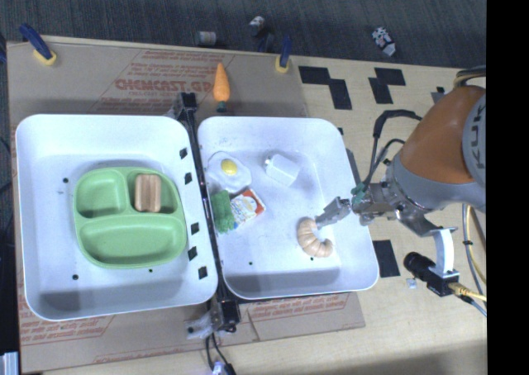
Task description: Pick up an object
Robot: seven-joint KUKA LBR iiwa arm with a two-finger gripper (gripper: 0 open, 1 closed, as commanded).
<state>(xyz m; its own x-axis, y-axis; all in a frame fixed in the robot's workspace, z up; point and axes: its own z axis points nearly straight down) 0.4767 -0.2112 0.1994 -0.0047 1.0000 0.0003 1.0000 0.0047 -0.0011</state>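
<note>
The fingers (331,214) are reaching into the right bin (248,278) from the right, and I cannot tell if they are wide or narrow. The croissant (314,238) is lying just beside them, on the bin floor. In the left bin (41,282), a green tray (124,241) is carrying a bread piece (148,192).

Left white bin (37,200) being occupied by green divided tray (128,216), brown bread-like item (148,192) being held in upper-right compartment, orange carrot-like item (221,83) being left on cardboard behind bins
</note>
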